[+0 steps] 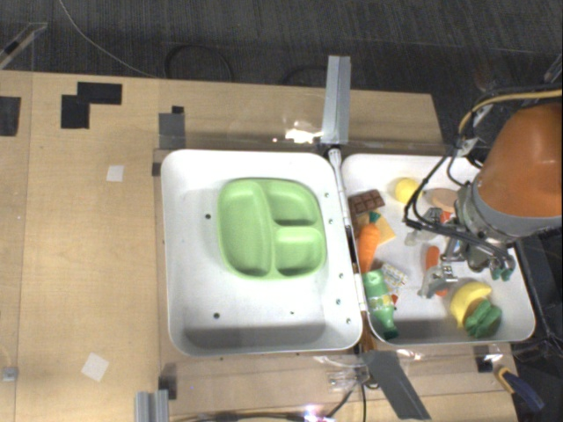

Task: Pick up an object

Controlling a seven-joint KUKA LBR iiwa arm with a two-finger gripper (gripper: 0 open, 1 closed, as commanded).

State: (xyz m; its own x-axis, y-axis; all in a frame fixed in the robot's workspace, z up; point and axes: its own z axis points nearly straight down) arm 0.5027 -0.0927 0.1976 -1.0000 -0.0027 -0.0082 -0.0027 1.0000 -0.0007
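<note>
White plastic makes up both shallow bins, and the lower edge of the frame is the place to start. In the lower right corner of the right bin [526,323] sit a yellow banana-like toy [467,296] and a dark green toy [482,319] touching it (the two read almost as one lump). Just up and left of them hangs the claw [442,279], low over the bin floor; its metal parts blur together, so whether it is apart or together I cannot tell, and nothing is visibly between its tips.

My guess is that the yellow toy is the likeliest target: it lies just to the lower right of the claw, with its long axis running roughly left to right. The bin's lower wall and right wall are near it, so room on those sides looks tight, while the floor to its upper left is open.

Along the left wall of that bin, bottom to top, lie a light green bottle-like toy [376,293], an orange carrot [369,240] standing lengthwise up the frame, and a brown chocolate piece [365,202]. A small red-orange piece [431,258] lies just above the claw, and a yellow lemon [405,189] sits near the top.

Further up, the arm [523,170] enters from the right with its orange band. The left bin [189,236] holds a green divided plate [268,227] on the wooden worktop [79,262].
</note>
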